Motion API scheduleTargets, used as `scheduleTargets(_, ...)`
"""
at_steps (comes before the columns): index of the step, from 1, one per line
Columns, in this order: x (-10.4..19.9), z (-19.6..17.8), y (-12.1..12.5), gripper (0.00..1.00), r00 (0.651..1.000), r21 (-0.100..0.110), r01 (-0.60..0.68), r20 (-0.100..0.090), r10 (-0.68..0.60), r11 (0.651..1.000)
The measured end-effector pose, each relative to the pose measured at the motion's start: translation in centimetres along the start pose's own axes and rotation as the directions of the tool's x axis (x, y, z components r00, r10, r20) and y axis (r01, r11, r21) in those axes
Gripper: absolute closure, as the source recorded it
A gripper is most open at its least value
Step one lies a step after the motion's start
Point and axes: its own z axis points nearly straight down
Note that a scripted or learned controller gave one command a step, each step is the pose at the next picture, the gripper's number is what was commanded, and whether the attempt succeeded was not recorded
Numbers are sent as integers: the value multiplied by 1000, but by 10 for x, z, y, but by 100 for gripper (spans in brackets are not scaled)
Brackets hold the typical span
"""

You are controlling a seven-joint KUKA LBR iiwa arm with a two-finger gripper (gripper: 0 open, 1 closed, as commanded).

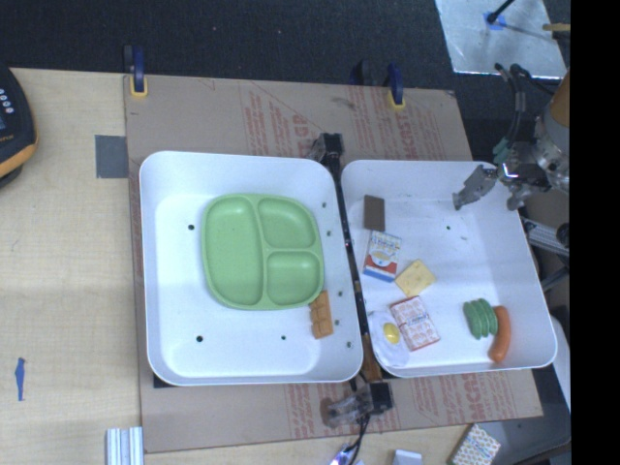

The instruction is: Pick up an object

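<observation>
The left bin (165,260) holds a green divided plate (262,250) near its centre, and at about five o'clock from the plate lies a small orange-brown wafer block (321,315), close to the bin's right wall.

In the right bin (528,269) a dark brown rectangle (374,211) lies at the eleven o'clock corner. Below it sits a small printed carton (383,257), and at four o'clock from that a yellow cheese wedge (415,278). Further down, a red-patterned packet (415,323) rests with a small yellow piece (390,334) just beside it at eight o'clock. Towards the four o'clock corner a green ridged toy vegetable (478,318) lies touching an orange carrot-like piece (500,333).

The gripper (472,188) hangs over the bin's one o'clock area, well apart from all these things. Its fingers look bare, with nothing between them, though how far they are parted I cannot tell.
</observation>
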Motion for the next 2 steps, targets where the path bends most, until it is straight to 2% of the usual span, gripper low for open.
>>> scheduleTargets(1,65,115,-47,0,1000,12,4,-6,-4,1000)
scheduleTargets(2,73,126,-56,0,1000,-12,-3,5,3,1000)
